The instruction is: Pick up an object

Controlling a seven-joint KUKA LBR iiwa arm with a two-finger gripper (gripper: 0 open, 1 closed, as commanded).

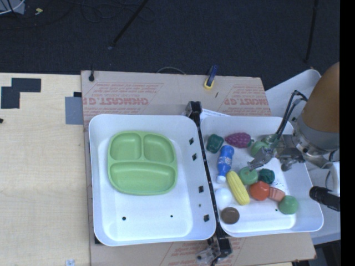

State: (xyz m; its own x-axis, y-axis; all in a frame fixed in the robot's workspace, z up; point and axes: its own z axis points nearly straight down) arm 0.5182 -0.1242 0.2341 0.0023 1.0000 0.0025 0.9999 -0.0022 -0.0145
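You'll find the gripper point(265, 155) low over the right bin point(310, 220), among the toys; whether it is wide or narrow you cannot tell. The corn cob point(237, 187) lies just below and left of it, apart from it. It's yellow and ridged, its long axis slanting from upper left to lower right, beside the blue bottle point(224, 160).

A green divided plate point(142, 163) is seen lying in the left white bin point(111, 220). Both bins are set on a cardboard sheet point(138, 96) on the table point(39, 176). A blue-and-yellow clamp point(211, 77) is fixed at the cardboard's far edge.
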